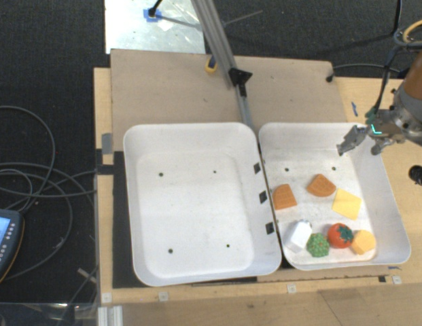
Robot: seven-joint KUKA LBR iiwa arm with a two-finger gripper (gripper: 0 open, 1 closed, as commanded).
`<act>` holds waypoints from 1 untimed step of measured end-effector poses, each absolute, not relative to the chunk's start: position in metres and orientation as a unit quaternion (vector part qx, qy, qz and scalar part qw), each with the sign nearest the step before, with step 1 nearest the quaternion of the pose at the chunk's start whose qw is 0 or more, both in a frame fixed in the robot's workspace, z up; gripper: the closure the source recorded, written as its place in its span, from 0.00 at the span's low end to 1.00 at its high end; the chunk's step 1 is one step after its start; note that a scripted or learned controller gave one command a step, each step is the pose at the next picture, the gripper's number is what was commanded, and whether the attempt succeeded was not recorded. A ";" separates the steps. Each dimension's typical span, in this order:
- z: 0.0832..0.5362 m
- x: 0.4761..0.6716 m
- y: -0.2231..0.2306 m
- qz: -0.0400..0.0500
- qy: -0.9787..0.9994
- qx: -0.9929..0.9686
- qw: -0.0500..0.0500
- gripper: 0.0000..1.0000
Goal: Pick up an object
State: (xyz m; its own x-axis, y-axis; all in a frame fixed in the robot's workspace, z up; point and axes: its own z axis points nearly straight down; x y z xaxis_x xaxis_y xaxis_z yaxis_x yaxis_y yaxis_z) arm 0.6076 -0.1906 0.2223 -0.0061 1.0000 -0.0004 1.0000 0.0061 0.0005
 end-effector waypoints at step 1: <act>0.175 0.613 -0.197 -0.001 0.708 0.706 -0.001 0.00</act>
